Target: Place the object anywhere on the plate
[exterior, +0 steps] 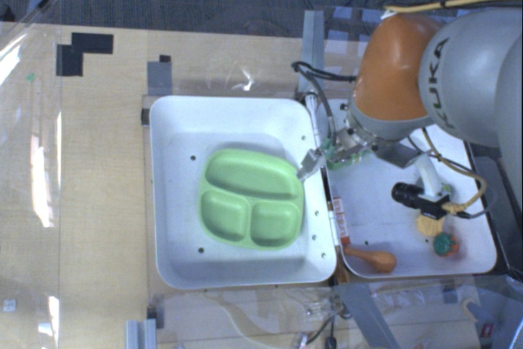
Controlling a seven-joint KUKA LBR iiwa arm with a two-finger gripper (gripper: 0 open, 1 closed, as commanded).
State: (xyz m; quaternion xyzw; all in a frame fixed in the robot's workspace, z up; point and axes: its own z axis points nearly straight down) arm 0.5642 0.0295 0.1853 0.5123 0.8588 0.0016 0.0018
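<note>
In the right bin (384, 212), nothing is moving toward the target yet: a brown-orange pear-shaped object (372, 259) is lying against the near wall, and a small green-and-red ball (443, 244) is sitting toward the far corner. Which one is the task's thing? (A)

I am not managing to tell from this view. I am judging it to be one of those two, because the green plate (245, 172) is showing all three compartments bare. (B)

Then why is the gripper (309, 166) hanging where it is? (A)

It is hovering at the plate's right edge, just over the wall where the left bin (176, 200) is meeting the right one. That is reading as a drop-off position. Whether it is clamped, released or carrying anything, I cannot tell; the tip is too small and blurred. (B)

And the arm (482, 78)? (A)

It is reaching in over the right bin and covering its far part. The plate is sitting mid-bin, flat, so any compartment is serving as a landing spot. (B)
</note>
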